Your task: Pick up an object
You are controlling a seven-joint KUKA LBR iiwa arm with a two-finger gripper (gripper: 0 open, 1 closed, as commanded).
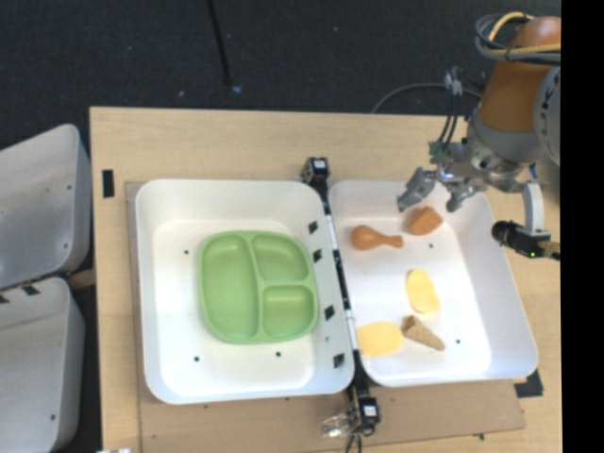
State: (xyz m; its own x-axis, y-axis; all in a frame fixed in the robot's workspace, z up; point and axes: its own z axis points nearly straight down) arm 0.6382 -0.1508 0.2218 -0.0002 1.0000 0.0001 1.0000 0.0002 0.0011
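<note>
The gripper (438, 192) hangs with fingers spread wide, holding nothing, over the right bin's (491, 347) far end. An orange lump (425, 220) lies just below it.

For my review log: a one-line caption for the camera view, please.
Open pincer above an orange piece in the right bin; green tray in the left bin.

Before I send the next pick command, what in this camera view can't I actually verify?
- Whether the hand touches the orange-brown piece just below it: the slanted top-down view hides height.
- The arm beyond the wrist: cut off by the right edge.
- The tan wedge against the flat yellow piece: too small to tell whether they overlap.
</note>
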